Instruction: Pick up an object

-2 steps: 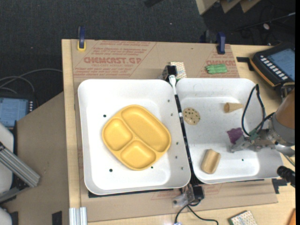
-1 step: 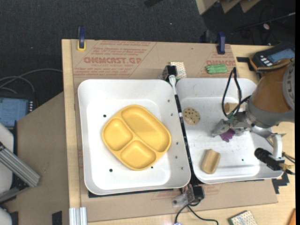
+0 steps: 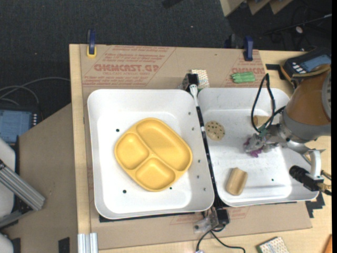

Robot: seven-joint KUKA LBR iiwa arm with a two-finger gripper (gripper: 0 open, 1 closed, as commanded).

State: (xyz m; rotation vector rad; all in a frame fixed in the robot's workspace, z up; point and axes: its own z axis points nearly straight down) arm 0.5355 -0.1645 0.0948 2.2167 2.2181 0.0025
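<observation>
Reaching from the right into right bin point(image 3: 274, 191), end effector point(image 3: 256, 144) low (over purple object point(image 3: 255, 152))

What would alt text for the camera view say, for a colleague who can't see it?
A grey and orange robot arm reaches in from the right, its pincer low over a small purple thing in the right bin. That bin also holds a round cookie and a tan block. The left bin holds a yellow divided plate.
</observation>
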